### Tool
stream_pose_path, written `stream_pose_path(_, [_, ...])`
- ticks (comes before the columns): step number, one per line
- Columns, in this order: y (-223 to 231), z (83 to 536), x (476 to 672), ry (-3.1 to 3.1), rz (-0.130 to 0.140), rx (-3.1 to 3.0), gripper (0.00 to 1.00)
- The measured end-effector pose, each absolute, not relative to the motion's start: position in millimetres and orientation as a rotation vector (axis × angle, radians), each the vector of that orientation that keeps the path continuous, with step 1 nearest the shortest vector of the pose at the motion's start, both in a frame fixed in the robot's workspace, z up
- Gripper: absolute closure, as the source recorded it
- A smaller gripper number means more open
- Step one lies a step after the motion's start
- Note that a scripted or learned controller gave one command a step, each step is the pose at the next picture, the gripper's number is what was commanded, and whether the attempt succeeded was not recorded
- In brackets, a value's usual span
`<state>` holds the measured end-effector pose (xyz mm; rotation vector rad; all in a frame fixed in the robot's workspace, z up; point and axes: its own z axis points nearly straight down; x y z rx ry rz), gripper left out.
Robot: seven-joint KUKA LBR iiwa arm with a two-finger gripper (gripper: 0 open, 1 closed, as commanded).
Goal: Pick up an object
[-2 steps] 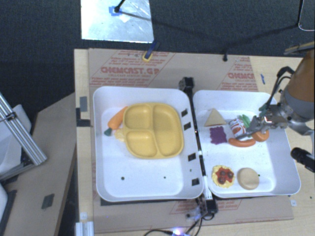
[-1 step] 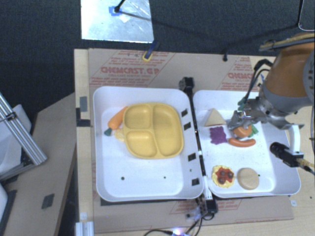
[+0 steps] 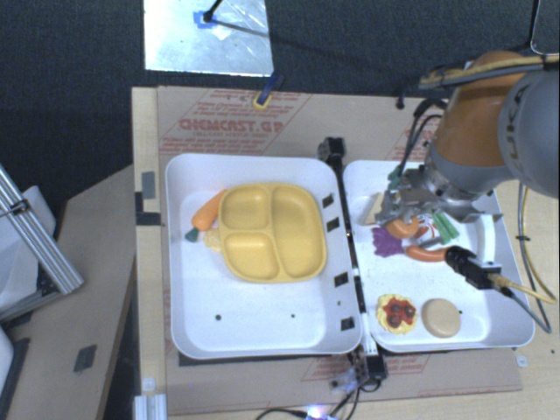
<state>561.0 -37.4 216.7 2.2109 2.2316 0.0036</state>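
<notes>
Tool low over the right-hand shallow white bin, at that bin's far-left part, right above a cluster of toy food: an orange rounded piece, a purple leafy piece, a red-orange sausage and a green strip. Whether its fingers are apart or together, I cannot tell. Nearer the table's front edge lie a small pizza-like disc and a beige round bun. Left-hand white bin carries a yellow divided plastic plate with an orange toy carrot touching its left rim.
</notes>
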Motion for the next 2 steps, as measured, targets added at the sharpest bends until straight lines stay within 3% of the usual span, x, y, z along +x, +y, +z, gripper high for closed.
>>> stream_pose_path(2, [65.5,215.2,600.4,2.231,0.004,2.211,1.0])
